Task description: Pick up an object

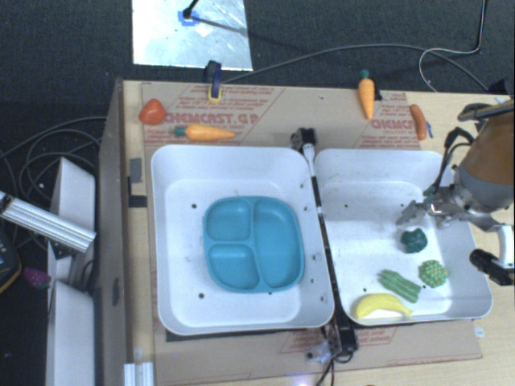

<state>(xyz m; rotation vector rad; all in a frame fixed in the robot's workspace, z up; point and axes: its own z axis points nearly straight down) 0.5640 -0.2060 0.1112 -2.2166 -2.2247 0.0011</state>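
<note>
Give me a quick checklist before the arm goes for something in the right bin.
1. Objects within the right bin: dark green piece, light green ball, green ridged vegetable, banana. Ok.
2. End effector over that bin, just above the dark green piece. Ok.
3. Anything held between the fingers: cannot tell.
4. Dark green piece apart from its neighbours. Ok.
5. Banana close to the bin's near wall; room for fingers: cannot tell.

Dark teal lump (pixel 414 240), green veg (pixel 400 285), green ball (pixel 433 273) and yellow banana (pixel 383 305) lay in right bin (pixel 362 175).
</note>
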